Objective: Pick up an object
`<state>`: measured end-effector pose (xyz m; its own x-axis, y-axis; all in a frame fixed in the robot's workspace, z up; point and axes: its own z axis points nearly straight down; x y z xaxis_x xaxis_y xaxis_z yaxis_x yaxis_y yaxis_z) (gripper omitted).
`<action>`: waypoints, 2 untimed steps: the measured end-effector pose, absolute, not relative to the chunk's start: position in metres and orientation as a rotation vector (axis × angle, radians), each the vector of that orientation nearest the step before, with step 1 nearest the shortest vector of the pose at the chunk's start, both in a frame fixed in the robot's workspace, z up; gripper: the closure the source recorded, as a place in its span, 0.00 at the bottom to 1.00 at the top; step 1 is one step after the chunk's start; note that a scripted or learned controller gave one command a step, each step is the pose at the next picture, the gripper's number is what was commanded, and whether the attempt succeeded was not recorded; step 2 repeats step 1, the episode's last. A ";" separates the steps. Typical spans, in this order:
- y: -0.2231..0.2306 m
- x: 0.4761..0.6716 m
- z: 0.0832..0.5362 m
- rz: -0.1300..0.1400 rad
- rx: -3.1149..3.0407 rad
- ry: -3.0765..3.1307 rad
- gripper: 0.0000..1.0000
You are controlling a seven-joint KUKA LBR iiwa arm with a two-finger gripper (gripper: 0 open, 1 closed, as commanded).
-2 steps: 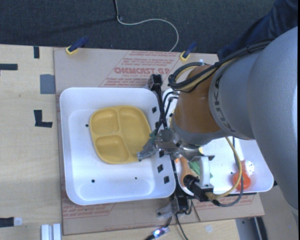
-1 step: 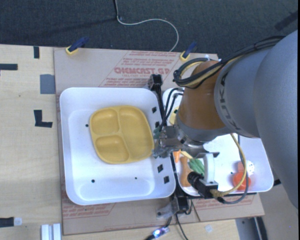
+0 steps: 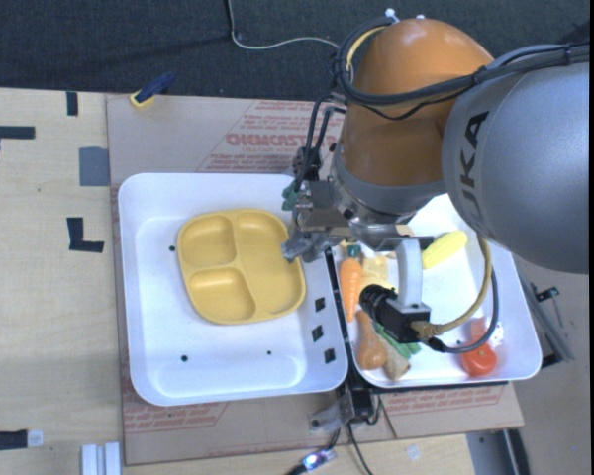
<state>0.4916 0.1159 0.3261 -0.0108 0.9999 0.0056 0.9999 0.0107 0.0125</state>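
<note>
Gripper [image 3: 305, 231] sits low over the seam between the two bins, right at the right edge of the yellow three-compartment plastic plate [image 3: 228, 265]. Can't tell if the jaws are spread or pressed together: wrist hardware blocks the view, and nothing is visibly between them. The plate lies flat in the left shallow white bin [image 3: 139, 295], with a few small black specks on the bin floor around it. The other pickable things are in the right shallow white bin [image 3: 457, 377]: an orange toy carrot [image 3: 349, 283] along its left wall, just beside the gripper; a brownish oblong piece [image 3: 371, 350] below the carrot, partly covered, identity unclear; a yellow elongated piece [image 3: 444, 248], left end hidden behind the wrist; and a red-orange rounded piece [image 3: 480, 360] in the near right corner. The grey-and-orange arm [image 3: 535, 166] covers the upper part of the right bin, so whatever lies there is hidden. Both bins rest on a brown cardboard sheet [image 3: 247, 137] on the pale wooden surface [image 3: 40, 265]. A small blue-and-yellow clip [image 3: 153, 87] lies at the cardboard's far left corner.
</note>
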 end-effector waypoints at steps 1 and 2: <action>0.080 0.484 0.402 0.009 2.218 2.218 1.00; 0.080 0.484 0.402 0.009 2.218 2.218 1.00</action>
